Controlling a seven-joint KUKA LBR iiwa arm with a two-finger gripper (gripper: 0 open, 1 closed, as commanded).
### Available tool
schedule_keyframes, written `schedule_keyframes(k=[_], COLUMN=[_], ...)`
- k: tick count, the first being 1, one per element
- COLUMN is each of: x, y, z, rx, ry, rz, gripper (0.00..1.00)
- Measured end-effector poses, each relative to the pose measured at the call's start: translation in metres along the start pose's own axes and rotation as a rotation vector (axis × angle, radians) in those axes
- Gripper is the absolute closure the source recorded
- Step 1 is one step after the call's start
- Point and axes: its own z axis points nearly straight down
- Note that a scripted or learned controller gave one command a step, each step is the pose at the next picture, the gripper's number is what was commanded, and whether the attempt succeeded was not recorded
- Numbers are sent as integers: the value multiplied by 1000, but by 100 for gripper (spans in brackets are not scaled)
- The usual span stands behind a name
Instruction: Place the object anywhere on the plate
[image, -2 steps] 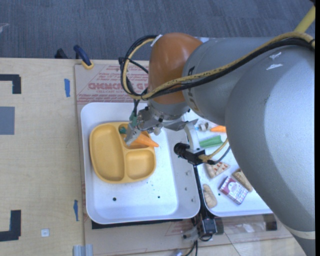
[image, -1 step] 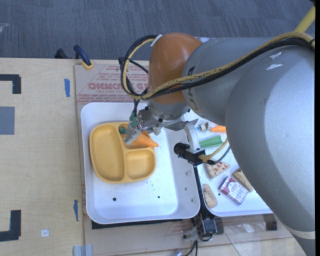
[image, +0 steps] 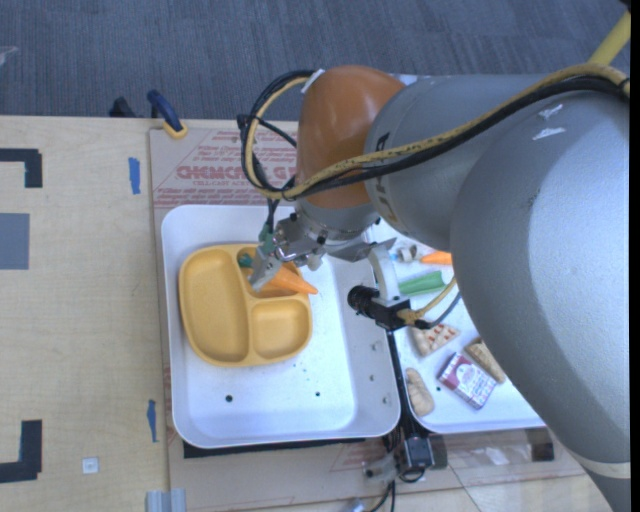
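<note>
We are looking down on the worktop (image: 80, 300) at a yellow divided plate (image: 225, 310) lying in the left white bin (image: 330, 400), and our claw (image: 268, 262) is hovering at the plate's upper right rim, roughly at two o'clock from the plate's centre. An orange carrot-shaped toy (image: 292, 283) is sitting right at the claw's tips, its long axis running from ten o'clock to four o'clock, with the thick end pointing away from the plate toward the bin floor. A small green piece (image: 245, 260) is showing at the claw's nine o'clock side, probably the carrot's leafy top.

We are judging that the carrot is lying across the plate's rim rather than well inside a compartment, so the relation that matters is simple: the plate's open compartments are lying at eight o'clock from the claw, just beside it. Whether the claw is gripping the carrot or merely resting over it, we cannot tell, since the wrist is hiding the contact.

The right bin (image: 505, 405) is holding other toy foods, well apart from the plate.
</note>
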Motion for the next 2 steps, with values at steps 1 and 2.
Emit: schedule_keyframes(k=[1, 2], x=[0, 0], y=[0, 0], z=[0, 0], rx=[0, 0], ry=[0, 0], rz=[0, 0], gripper=[0, 0])
